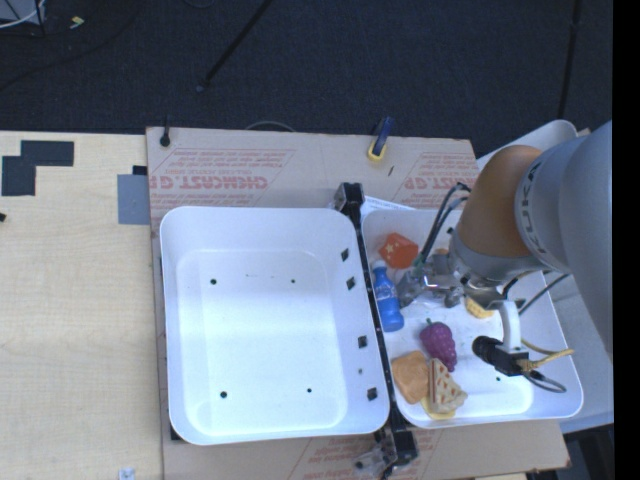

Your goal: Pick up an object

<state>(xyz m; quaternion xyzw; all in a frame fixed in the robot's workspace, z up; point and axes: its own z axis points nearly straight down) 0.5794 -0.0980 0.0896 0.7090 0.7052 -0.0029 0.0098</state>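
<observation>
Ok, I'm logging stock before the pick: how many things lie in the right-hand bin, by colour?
orange lump: 1
blue bottle: 1
purple grapes: 1
tan bun, tan wedge: 2
yellow piece, partly hidden: 1
Total: 6

Red lettering runs upside down on the cardboard sheet [250,173] just behind the left bin [180,268]; it is too blurred to read.
</observation>
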